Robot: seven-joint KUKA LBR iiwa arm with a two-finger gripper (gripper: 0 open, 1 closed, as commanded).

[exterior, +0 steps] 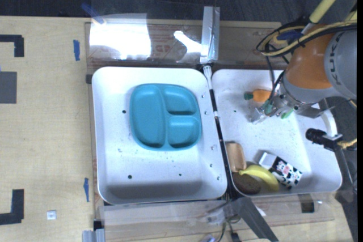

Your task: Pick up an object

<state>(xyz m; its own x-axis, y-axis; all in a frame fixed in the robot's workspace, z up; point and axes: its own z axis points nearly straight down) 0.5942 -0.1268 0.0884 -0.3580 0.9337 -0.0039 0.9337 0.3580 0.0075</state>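
Orange carrot (pixel 261 95) lies in right bin (pixel 317 178), just beside pincer (pixel 271 110) | pincer state: cannot tell | advice: centre over carrot, descend straight, close across its narrow width

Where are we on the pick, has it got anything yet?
Done: the arm has reached into the right bin, and the gripper sits low near the orange carrot-like toy. In hand: nothing visibly gripped. Left: the grasp and lift. The banana and the black-and-white toy lie at the bin's front, the blue divided plate in the left bin.
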